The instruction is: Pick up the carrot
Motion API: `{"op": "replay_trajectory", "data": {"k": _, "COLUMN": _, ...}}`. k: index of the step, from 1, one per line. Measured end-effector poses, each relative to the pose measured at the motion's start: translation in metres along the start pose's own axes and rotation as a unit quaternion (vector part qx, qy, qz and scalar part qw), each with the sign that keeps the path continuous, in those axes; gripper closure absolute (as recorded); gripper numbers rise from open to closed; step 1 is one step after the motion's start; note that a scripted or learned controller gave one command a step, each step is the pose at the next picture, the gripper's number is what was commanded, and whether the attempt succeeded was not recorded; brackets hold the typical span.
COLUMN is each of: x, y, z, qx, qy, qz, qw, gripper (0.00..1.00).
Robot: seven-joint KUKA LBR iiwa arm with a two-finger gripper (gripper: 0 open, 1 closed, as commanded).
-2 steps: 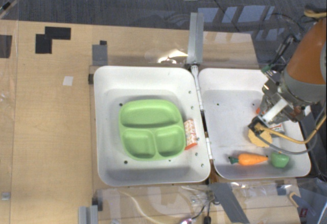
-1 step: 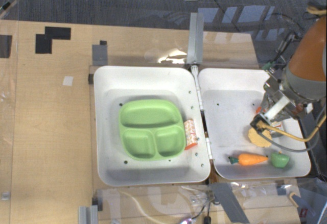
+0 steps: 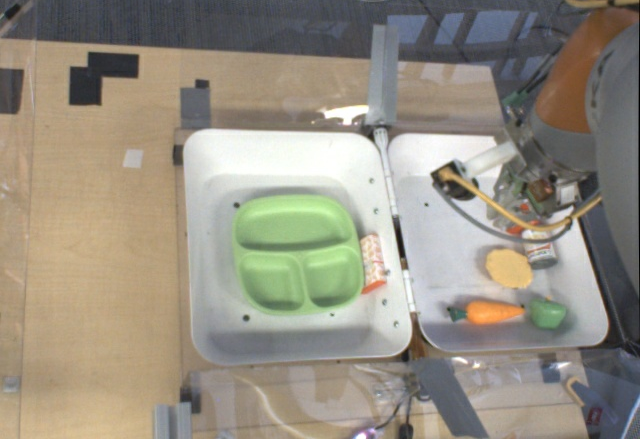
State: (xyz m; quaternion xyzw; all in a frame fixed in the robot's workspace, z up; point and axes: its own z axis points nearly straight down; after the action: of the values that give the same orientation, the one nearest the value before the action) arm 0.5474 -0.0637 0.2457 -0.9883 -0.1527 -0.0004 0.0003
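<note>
The carrot (image 3: 489,312) is orange with a green leafy end (image 3: 547,313). It lies on its side near the front edge of the right bin (image 3: 430,257), its tip pointing left. My gripper (image 3: 527,199) hangs over the back right part of that bin, well behind the carrot and a little to its right. Cables and wrist parts clutter the gripper's tip. The grey arm with its orange band (image 3: 578,77) comes in from the right.
A flat round yellow piece (image 3: 510,268) lies just behind the carrot, with a small grey object (image 3: 540,253) beside it. The left bin (image 3: 210,177) holds a green divided plate (image 3: 297,252) and a small patterned packet (image 3: 372,262) at its right wall.
</note>
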Motion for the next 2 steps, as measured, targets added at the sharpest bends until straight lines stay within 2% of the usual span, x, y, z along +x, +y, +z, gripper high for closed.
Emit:
{"op": "replay_trajectory", "data": {"k": 1, "x": -0.006, "y": 0.046, "z": -0.085, "qx": -0.001, "qy": 0.001, "qz": -0.032, "qw": 0.9995, "gripper": 1.00}}
{"op": "replay_trajectory", "data": {"k": 2, "x": 0.034, "y": 0.125, "z": -0.095, "qx": -0.001, "qy": 0.000, "qz": 0.049, "qw": 0.9988, "gripper": 1.00}}
